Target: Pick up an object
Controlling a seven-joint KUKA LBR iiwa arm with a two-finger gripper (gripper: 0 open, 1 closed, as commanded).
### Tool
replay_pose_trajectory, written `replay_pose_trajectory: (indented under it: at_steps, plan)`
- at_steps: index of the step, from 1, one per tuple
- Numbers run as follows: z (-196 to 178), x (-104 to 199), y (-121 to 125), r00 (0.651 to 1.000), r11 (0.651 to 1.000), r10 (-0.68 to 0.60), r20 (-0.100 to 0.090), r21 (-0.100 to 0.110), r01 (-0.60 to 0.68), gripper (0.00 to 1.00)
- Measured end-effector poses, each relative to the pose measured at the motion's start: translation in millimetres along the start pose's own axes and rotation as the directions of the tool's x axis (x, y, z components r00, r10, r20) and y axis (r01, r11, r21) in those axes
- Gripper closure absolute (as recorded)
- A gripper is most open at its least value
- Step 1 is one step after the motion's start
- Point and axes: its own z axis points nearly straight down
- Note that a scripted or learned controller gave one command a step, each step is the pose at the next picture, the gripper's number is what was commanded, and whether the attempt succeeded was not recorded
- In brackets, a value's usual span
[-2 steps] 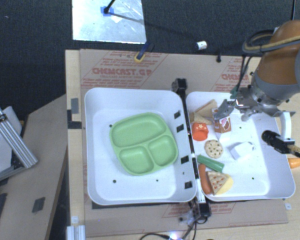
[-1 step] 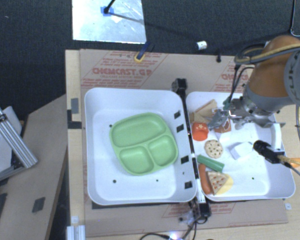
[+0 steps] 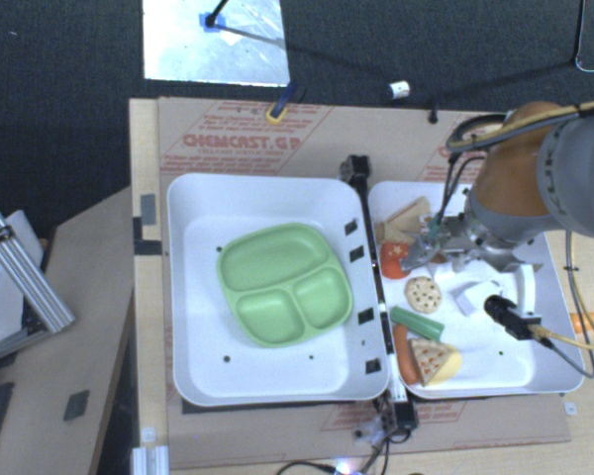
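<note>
We see the claw [image 3: 423, 250] low in the right white plastic bin [image 3: 549, 374], right beside the small red tomato-like toy [image 3: 393, 258] at the bin's nine o'clock edge; whether it is open or closed, we cannot tell. The round speckled cookie [image 3: 423, 294] and tan bread slice [image 3: 408, 217] crowd that spot, so we judge a closing claw could nudge the red toy against the wall or pinch a neighbour. The grey arm [image 3: 535, 191] hides the bin's twelve o'clock side.

A smooth, glossy plastic look is shown by the green divided tray [image 3: 282, 283]; matt brown cardboard [image 3: 238, 137] is seen at twelve o'clock.
</note>
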Motion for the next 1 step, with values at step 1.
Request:
replay_pose_trajectory:
  at_steps: [1]
  plan:
    - [32.4, 0.0, 0.5, 1.000, 1.000, 0.000, 0.001, -0.003, 0.000, 0.00]
